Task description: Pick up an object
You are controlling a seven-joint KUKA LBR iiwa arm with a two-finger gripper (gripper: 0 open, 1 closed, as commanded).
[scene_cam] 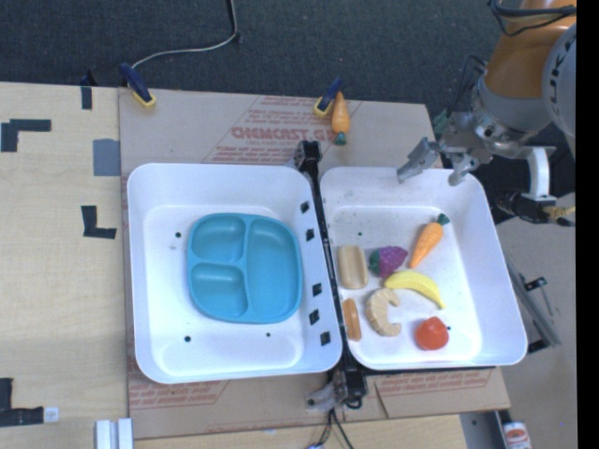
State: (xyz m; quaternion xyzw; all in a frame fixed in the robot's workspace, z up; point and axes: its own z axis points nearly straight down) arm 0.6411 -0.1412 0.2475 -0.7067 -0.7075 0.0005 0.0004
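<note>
Gripper (435, 164): we see its 2 fingers spread apart and holding nothing, poised over the far edge of the right bin (501, 279), near that bin's far right corner.
Arm (524, 64): grey with an orange band, entering from the right.
Right bin contents: we count 7 toy foods. A carrot (427, 241) lies nearest the gripper, well apart from it; a purple grape bunch (388, 258) touches a banana (416, 286); a bread stick (352, 266) and a sausage (351, 318) lie along the left wall; a croissant (382, 311) and a tomato (431, 333) sit toward the near edge.
Left bin (154, 279): we find a blue divided plate (244, 267) at its centre.
Bench: a second carrot (341, 120) lies beyond the bins.
</note>
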